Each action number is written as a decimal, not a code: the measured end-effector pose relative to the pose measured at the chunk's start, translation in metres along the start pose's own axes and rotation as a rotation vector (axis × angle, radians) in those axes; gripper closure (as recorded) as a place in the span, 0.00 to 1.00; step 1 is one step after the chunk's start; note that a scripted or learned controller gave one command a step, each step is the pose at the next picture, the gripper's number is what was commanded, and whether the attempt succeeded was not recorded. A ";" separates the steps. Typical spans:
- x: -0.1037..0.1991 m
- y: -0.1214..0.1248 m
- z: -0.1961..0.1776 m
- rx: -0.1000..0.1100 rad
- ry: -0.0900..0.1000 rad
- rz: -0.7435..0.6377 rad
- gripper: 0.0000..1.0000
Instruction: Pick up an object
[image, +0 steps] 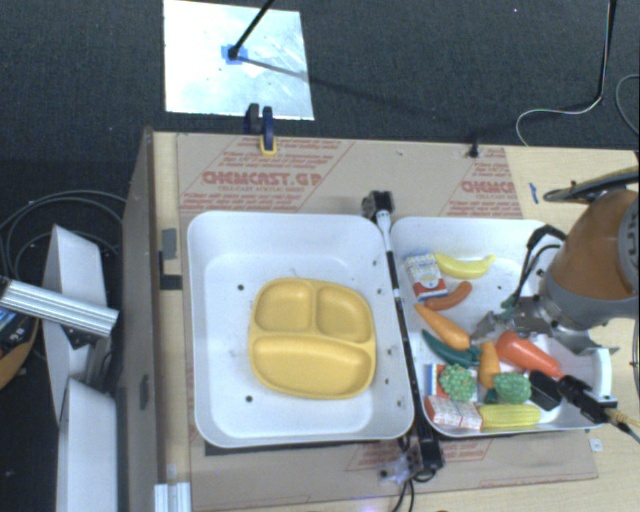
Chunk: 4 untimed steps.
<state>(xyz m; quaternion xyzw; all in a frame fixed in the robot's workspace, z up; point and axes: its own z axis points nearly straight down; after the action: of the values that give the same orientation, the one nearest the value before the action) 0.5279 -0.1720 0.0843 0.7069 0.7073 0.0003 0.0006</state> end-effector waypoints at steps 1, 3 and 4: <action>0.000 0.001 -0.011 -0.003 0.000 -0.001 1.00; -0.026 -0.028 -0.112 -0.001 -0.001 -0.001 1.00; -0.026 -0.028 -0.112 -0.001 0.000 -0.001 0.00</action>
<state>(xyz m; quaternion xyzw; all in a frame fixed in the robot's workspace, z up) 0.4993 -0.1975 0.1960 0.7067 0.7075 0.0005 0.0009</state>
